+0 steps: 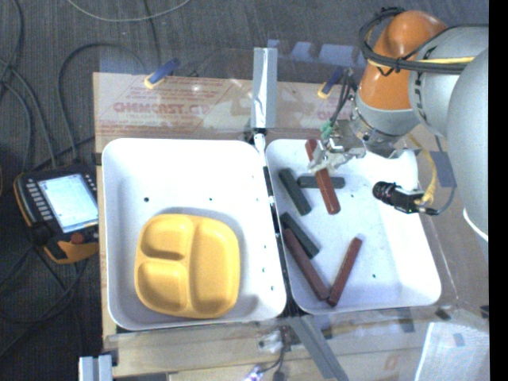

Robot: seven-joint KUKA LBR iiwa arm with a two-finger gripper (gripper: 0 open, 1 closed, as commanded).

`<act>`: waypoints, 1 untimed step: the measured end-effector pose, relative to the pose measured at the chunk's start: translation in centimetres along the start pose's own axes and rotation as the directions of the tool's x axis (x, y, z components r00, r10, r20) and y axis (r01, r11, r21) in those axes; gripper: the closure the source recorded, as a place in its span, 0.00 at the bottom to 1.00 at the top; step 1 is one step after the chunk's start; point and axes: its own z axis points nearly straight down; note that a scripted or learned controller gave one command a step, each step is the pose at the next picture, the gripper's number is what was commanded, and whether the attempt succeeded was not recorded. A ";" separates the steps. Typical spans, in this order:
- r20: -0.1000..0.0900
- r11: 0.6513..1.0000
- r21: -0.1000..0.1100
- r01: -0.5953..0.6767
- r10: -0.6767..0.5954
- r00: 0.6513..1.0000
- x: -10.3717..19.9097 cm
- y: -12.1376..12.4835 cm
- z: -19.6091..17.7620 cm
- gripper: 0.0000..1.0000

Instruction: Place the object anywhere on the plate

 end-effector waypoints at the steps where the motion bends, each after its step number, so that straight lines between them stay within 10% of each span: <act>1: -0.003 1.000 0.000 -0.021 0.021 1.000 4.9 -2.9 -3.4 1.00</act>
